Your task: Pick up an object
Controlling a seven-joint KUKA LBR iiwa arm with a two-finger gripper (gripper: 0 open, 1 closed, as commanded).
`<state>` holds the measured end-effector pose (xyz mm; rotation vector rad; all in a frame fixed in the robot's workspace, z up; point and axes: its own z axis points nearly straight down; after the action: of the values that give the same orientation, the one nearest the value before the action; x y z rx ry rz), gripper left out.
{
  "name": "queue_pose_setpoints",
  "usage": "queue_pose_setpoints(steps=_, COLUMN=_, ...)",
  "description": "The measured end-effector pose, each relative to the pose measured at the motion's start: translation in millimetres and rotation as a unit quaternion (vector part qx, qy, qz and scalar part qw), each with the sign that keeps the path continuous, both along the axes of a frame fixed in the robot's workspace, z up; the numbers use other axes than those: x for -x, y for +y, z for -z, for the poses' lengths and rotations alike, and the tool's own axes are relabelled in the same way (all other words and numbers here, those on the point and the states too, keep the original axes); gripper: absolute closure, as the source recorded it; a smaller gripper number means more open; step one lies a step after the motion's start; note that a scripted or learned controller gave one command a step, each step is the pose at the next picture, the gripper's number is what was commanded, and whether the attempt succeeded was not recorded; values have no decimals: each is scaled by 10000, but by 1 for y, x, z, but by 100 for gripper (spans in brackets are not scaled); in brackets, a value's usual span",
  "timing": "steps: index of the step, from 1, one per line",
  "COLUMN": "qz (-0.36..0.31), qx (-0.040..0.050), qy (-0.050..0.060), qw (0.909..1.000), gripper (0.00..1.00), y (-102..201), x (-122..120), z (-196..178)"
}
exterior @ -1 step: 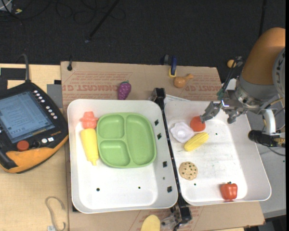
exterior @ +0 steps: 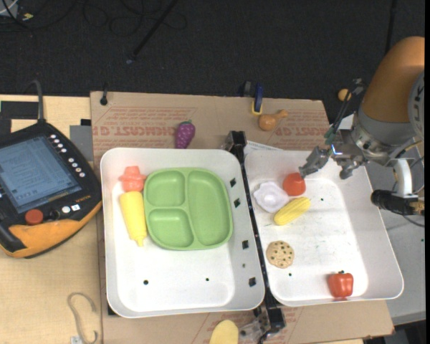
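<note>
**A:** Where is the arm?

**B:** The two-finger gripper [exterior: 328,160] hangs over the far edge of the right-hand shallow white bin [exterior: 376,253]. Its fingers are spread apart, holding nothing, probably readied for a descent.

**A:** What lies nearest?

**B:** A small round red toy tomato [exterior: 294,185], just beside the left fingertip, near the bin's far wall. Being round, it has no long axis.

**A:** Anything else there?

**B:** A yellow toy corn cob [exterior: 292,211] lies below it, long axis slanting up toward the right, touching a white rounded piece [exterior: 269,196]. A round tan cookie [exterior: 279,254] and a red toy pepper [exterior: 340,284] sit nearer the camera.
</note>
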<state>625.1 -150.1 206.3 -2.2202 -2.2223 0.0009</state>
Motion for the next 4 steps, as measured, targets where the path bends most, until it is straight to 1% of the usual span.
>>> queue_pose_setpoints(steps=1, qz=-4, qx=-10, qy=36, qw=10000, gripper=0, y=0, x=7, z=62)
queue_pose_setpoints(steps=2, qz=-9, qx=-9, qy=26, qw=10000, gripper=0, y=4, x=8, z=116)
queue_pose_setpoints(steps=3, qz=1, qx=-10, qy=10, qw=10000, gripper=100, y=3, x=7, z=102)
queue_pose_setpoints(steps=4, qz=4, qx=2, qy=-8, qw=10000, gripper=100, y=-5, x=9, z=52)
